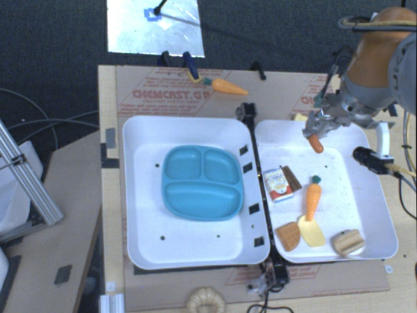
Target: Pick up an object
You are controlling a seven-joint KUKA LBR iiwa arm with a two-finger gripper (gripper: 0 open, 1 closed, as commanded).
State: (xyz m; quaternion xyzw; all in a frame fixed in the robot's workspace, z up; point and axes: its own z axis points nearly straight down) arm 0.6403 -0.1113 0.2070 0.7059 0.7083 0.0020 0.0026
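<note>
The arm's two-finger gripper [317,129] hangs over the far end of the right shallow white bin [371,194], clenched on a small orange-red sausage-shaped toy [315,143] that sits between its fingertips, seemingly lifted clear of the bin floor. Nearer in the same bin lies an orange plastic carrot [313,199], unclaimed.

A dark blue-grey carpet [58,38] covers the floor around the bench. A shiny silver sheet [155,18] lies on it at the top, catching bright light. Black cables [39,119] trail across the carpet at left, near a slanted aluminium frame rail [23,175].
</note>
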